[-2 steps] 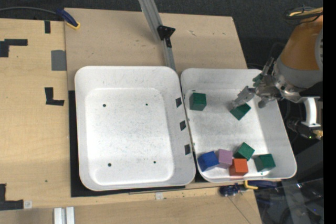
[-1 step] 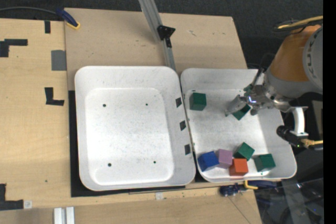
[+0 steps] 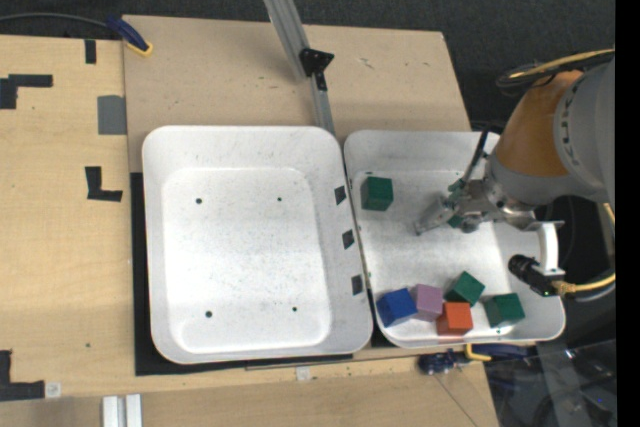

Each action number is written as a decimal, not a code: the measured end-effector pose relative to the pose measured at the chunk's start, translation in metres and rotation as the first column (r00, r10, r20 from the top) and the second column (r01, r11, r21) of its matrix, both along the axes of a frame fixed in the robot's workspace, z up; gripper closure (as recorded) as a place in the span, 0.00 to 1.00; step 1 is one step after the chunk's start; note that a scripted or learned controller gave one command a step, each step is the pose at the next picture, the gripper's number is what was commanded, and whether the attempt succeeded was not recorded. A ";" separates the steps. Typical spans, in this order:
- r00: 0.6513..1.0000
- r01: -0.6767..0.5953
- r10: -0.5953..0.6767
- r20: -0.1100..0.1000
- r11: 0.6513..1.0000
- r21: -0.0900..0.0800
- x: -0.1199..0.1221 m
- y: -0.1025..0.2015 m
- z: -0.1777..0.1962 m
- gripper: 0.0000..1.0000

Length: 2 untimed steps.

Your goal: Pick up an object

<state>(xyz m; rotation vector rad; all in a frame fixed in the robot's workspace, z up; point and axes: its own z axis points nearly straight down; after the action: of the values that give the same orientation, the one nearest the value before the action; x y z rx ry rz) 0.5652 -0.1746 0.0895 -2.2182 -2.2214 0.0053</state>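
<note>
From the overhead camera view, my claw (image 3: 437, 218) sits low in the right bin (image 3: 410, 153); its state I cannot tell. A green block (image 3: 377, 193) lies just left of it. Blue block (image 3: 396, 305), purple block (image 3: 429, 299), orange block (image 3: 456, 317) and two more green blocks (image 3: 484, 299) cluster at the near wall.

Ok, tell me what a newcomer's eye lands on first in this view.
First the grey arm with its orange band, reaching in from the right, its gripper low over the right bin. Next the coloured blocks there: a green cube alone near the bin's left wall, and a cluster along the near edge, with a blue block and an orange block.
</note>
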 end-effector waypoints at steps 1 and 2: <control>1.000 -0.001 0.001 0.001 1.000 0.002 0.001 0.001 0.012 1.00; 1.000 -0.001 0.001 0.009 1.000 -0.001 0.010 0.002 0.071 1.00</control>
<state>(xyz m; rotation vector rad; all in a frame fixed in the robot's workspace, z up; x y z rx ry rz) 0.5750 -0.1725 0.1606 -2.2222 -2.2269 -0.0035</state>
